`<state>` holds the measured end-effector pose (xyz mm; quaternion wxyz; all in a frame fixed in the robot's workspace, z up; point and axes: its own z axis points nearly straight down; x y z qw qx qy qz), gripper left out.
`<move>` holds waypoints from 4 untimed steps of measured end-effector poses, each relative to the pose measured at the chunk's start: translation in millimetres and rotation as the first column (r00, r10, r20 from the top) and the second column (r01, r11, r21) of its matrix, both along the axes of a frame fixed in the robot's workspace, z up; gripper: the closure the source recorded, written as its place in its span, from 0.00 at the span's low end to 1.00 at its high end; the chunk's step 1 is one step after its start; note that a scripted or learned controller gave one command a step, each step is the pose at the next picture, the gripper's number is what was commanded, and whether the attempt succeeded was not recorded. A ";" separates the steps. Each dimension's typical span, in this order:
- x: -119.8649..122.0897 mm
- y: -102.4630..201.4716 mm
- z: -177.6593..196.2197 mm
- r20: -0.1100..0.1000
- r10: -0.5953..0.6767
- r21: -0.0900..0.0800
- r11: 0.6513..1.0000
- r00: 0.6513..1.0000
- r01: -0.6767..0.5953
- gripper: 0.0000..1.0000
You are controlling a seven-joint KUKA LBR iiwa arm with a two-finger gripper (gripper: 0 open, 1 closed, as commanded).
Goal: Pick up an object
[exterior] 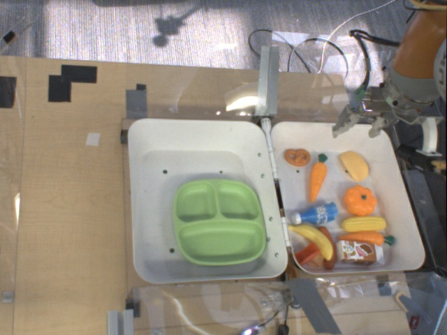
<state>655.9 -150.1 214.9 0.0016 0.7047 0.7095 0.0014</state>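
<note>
1. You see the gripper [361,121] hanging over the far rim of the right bin [412,218], near its far right corner. Its two fingers are spread apart and nothing is between them.
2. No object is picked yet. Taking the gripper as landmark, the closest candidate is the yellow wedge-shaped piece [354,165], which lies just toward the camera from it, inside the bin. I judge this is the shortest way for the coming move: mostly down, and a little toward the near side.
3. The carrot [318,177] lies to the left of that wedge, with its long axis running from far to near and the green top at the far end. If you choose it, the fingers should close across this axis.
4. The right bin holds also a brown cookie-like piece [297,157], a small pumpkin [360,200], a corn cob [364,224], a blue bottle [316,214], a banana [314,237] and a carton [360,250]. The last ones are crowded together at the near side, far from the gripper.
5. The left bin [150,187] holds a green divided plate [219,222], with nothing in its compartments.
</note>
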 end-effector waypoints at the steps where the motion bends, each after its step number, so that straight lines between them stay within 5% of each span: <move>1: -22.6 28.1 -118.5 0.003 0.153 -0.002 0.988 0.988 -0.153 0.00; 2: 14.6 72.4 -8.1 0.004 -0.033 0.000 0.999 0.999 0.033 0.00; 3: 13.7 98.7 17.9 0.000 -0.380 0.001 0.925 0.925 0.380 0.00; 4: -27.9 60.3 -3.4 0.000 -0.094 0.000 0.996 0.996 0.094 0.00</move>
